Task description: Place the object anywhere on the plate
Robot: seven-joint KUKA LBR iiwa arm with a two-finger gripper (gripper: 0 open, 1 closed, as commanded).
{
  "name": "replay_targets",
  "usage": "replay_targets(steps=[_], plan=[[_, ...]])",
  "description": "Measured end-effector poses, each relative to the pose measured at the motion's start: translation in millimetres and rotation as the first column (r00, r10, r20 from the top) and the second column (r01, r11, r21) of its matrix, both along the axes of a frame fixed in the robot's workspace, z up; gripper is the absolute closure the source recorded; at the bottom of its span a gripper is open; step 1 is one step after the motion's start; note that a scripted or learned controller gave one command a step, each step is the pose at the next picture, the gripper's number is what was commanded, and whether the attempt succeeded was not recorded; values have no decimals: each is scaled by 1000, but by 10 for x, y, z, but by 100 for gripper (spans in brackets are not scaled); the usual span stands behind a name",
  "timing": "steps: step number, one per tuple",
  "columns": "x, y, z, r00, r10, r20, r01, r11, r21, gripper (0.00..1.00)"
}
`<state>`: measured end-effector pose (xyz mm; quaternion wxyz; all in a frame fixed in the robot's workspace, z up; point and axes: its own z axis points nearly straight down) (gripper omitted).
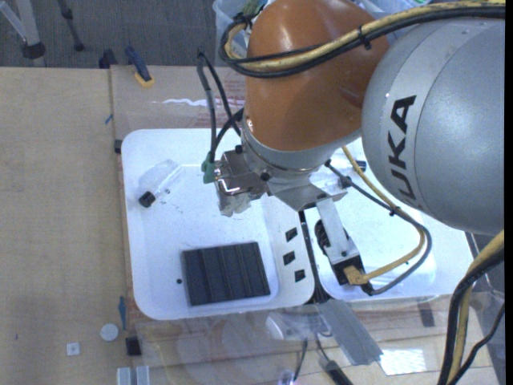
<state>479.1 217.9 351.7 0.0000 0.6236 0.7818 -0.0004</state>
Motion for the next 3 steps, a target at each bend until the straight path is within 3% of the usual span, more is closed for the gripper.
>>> replay_targets(steps=[1, 2, 3], plan=[[1, 20, 581, 999, 43, 0, -43, 999, 0, 100], [38, -70, -355, 978, 208, -3, -208, 978, 0, 100], [115, -70, -265, 718, 696, 4, -696, 718, 0, 100]])
